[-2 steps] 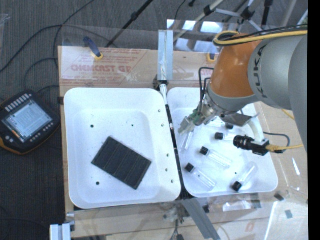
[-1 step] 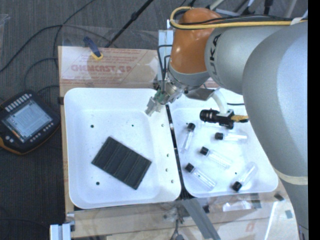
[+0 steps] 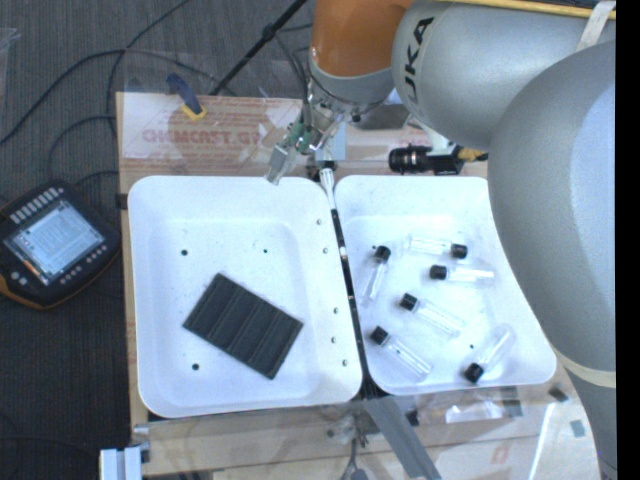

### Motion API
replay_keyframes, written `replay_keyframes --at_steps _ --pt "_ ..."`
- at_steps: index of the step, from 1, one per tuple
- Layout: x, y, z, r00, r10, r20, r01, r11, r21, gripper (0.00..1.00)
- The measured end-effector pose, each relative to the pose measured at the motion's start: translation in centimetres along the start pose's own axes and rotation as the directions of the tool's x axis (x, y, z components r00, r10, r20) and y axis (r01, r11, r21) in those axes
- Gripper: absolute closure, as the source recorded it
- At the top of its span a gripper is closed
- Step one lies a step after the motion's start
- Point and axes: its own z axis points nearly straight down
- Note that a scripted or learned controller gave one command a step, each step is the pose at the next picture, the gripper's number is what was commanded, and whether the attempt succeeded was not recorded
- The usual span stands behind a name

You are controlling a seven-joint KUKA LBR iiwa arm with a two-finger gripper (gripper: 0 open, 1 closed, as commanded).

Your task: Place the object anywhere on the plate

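- Illumination: bright and even, from above.
- White bins (image 3: 150, 268): close to overexposure; surface detail washed out on the flat floors.
- Arm (image 3: 520, 58): soft highlights on the grey casing; large in frame and slightly out of focus.
- Shadows: soft and short, beneath the dark ribbed plate (image 3: 243, 325) and along the bin rims.
- Sharpness: moderate; clear vials (image 3: 430, 315) faint against white.

One fixed camera looks down at a slant from above the tabletop (image 3: 200, 128); it takes in both white bins, the left bin (image 3: 160, 218) and the right bin (image 3: 520, 358), side by side; the arm (image 3: 480, 58) looms large and near the lens, entering from the right; dark floor (image 3: 60, 68) fills the left margin.
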Motion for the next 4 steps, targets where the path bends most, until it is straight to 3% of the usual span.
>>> replay_keyframes --at_steps 1,2,4 --pt "6.5 5.7 -10.3 0.984 0.176 -0.001 -0.176 0.984 0.000 1.00" --pt "6.7 7.6 -17.4 0.995 0.100 0.000 -0.100 0.995 0.000 1.00" --pt "6.7 7.9 -18.9 0.995 0.098 0.007 -0.098 0.995 0.006 1.00"
